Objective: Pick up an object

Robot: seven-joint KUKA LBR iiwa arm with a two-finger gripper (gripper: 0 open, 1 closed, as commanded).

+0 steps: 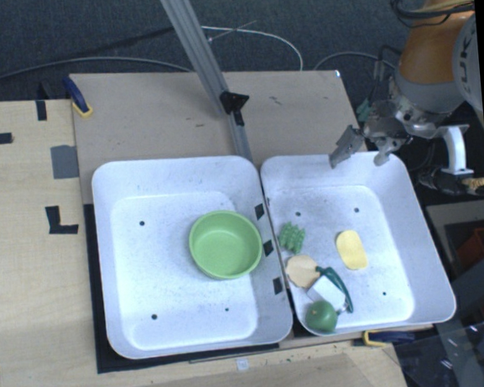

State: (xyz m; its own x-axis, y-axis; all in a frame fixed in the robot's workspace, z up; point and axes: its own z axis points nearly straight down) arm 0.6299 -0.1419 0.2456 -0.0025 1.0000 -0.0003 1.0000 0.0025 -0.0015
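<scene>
Two white bins sit on my bench; the gripper [362, 148] hangs with fingers spread and empty over the right bin's [393, 184] far rim. Well below it lies the yellow object [351, 250], near a green ball [322, 316] I can't identify.

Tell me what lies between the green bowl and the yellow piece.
In the camera view, a small green leafy piece lies between the green bowl and the yellow piece.
</scene>
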